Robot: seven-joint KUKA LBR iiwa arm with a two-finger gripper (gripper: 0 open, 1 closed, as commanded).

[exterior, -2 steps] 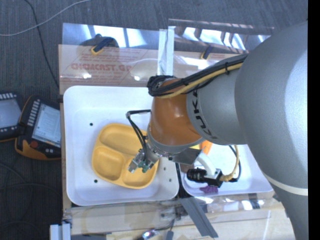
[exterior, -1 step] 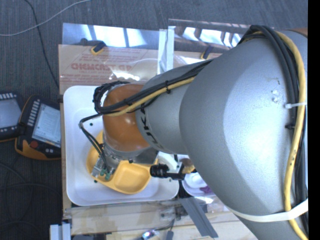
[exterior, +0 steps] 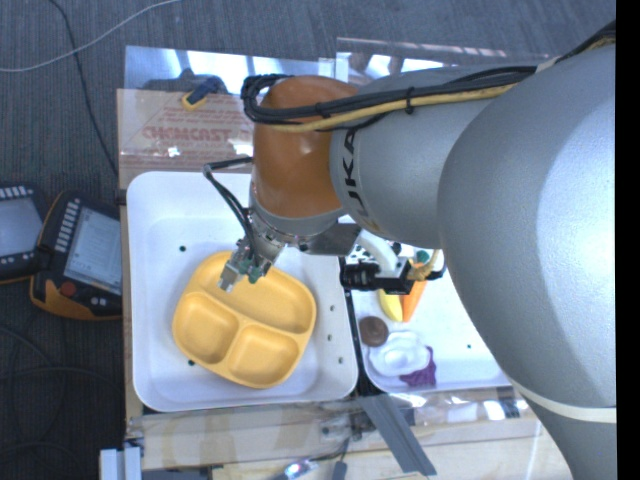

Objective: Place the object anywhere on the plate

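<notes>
From above, at a slant, dark grey carpet (exterior: pixel 60 88) is seen around the worktop (exterior: pixel 160 78), and a thin white cable (exterior: pixel 100 33) is trailed across it. A handheld control pendant (exterior: pixel 75 253), orange-edged with a screen, is laid on the floor to the left. A sheet with red lettering (exterior: pixel 180 133) is spread at the back of the worktop.

Two white bins are set side by side. In the left bin (exterior: pixel 145 368) a yellow plate (exterior: pixel 245 333) with three compartments is laid, tilted slightly against the bin floor. In the right bin (exterior: pixel 470 368) a cluster of small things is gathered near the dividing edge: a brown round piece (exterior: pixel 373 330), a white object (exterior: pixel 400 350), a purple piece (exterior: pixel 422 373), and an orange and yellow item (exterior: pixel 405 293) just behind them. Which one is the task's object cannot be told.

The grey arm (exterior: pixel 500 168) is reached in from the right, its orange band (exterior: pixel 295 148) over the left bin. The hand (exterior: pixel 243 268) is held over the plate's back compartment, at or just above its rim; whether it is open or closed cannot be told, and nothing is seen held in it.
</notes>
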